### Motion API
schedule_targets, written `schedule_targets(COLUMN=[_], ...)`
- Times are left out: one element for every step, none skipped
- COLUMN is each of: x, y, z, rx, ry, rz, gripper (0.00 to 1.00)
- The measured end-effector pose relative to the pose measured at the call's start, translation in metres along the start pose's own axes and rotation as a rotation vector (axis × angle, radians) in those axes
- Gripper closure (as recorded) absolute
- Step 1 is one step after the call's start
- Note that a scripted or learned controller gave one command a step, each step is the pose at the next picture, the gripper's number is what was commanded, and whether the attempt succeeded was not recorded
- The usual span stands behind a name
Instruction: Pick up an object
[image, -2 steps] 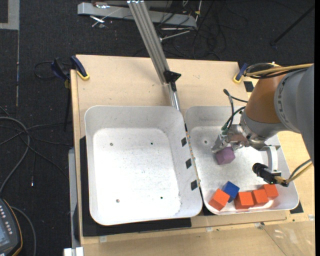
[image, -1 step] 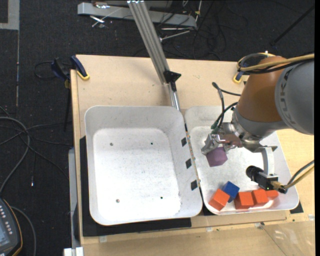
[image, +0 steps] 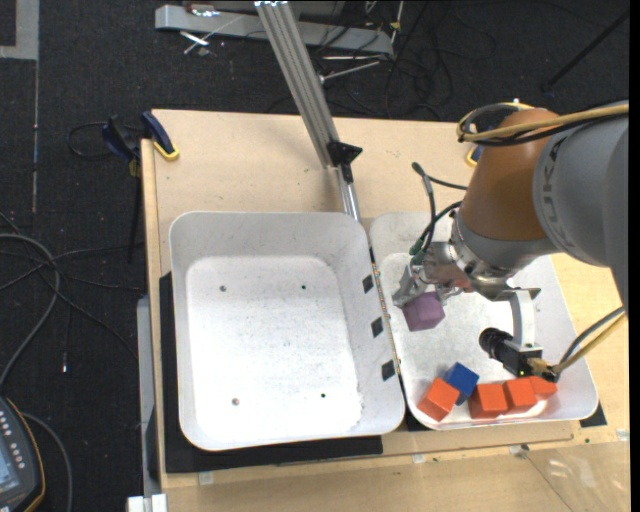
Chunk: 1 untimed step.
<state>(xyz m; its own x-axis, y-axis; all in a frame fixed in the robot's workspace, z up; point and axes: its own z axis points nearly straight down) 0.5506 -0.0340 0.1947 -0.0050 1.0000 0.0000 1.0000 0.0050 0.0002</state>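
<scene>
In the right bin (image: 560, 330) my gripper (image: 421, 292) hangs below the grey and orange wrist, near the bin's left wall. A purple block (image: 424, 312) sits between its fingertips, and the fingers are closed on the block's upper part. Along the bin's front edge lie a blue cube (image: 461, 380) and three orange blocks (image: 438, 398) (image: 490, 400) (image: 522, 393). The arm hides the back of this bin.
The left bin (image: 200, 260) stands beside the right one, the two rims touching in the middle. A metal pole (image: 305, 90) slants in from the back toward that seam. A black fitting with a white bracket (image: 505, 345) hangs off the wrist above the orange blocks.
</scene>
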Motion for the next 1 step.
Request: schedule_targets(x=[0.0903], y=[0.0450], z=[-0.0265], rx=[-0.004], ry=[0.003], rz=[-0.006], gripper=[1.00])
